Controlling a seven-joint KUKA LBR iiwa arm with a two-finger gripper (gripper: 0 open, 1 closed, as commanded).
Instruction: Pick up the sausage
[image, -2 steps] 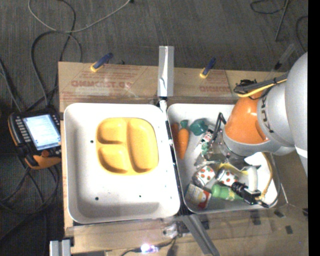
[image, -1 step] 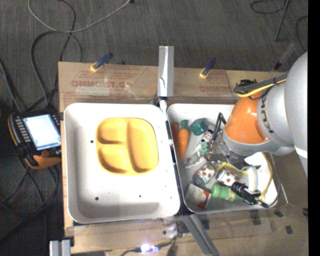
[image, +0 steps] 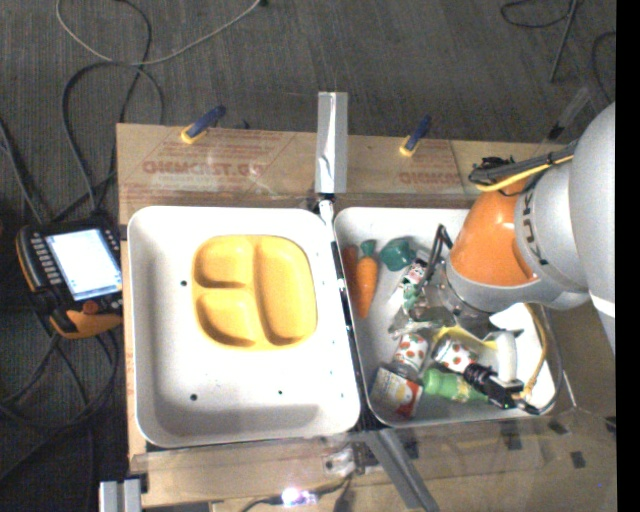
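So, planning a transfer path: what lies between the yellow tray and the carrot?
Camera view: the left bin's bare floor, then both bins' adjoining rims.

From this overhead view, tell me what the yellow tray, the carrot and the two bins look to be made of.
Yellow tray: likely moulded plastic; even colour, rounded compartments, soft sheen.
Carrot: probably a plastic toy; flat, uniform orange with a smooth teal-green top.
Left bin and right bin: seemingly hard white plastic, though painted metal is possible; smooth walls, rounded corners, slight gloss.

Even overhead light, slightly soft focus.
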